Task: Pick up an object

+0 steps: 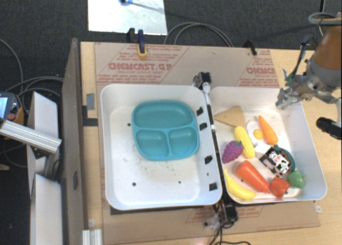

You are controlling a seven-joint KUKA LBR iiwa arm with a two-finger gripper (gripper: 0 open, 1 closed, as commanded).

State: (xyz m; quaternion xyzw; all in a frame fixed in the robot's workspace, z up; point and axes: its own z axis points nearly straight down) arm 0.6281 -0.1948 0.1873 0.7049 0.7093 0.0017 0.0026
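Grey gripper (pixel 285 99): over the far right rim of the right bin (pixel 315 174); finger spread cannot be told; nothing seen between them.
Carrot (pixel 267 129): nearest, just below the gripper.
Wedge (pixel 231 115): tan, far left of that bin.
Corn (pixel 245 140): yellow, beside purple grapes (pixel 232 151).
Banana (pixel 239 186): near edge.
Left bin (pixel 120 147): holds a teal tray (pixel 164 130).

A teal divided tray (pixel 164 130) lies in the left white bin (pixel 120 185), which sits on a cardboard sheet (pixel 176 62) printed with red lettering covering the tabletop (pixel 73 131). Black cables (pixel 192 29) loop behind it on the dark floor, near a shiny square sheet (pixel 144 16). A blue-and-yellow clamp (pixel 141 43) grips the cardboard's far edge.
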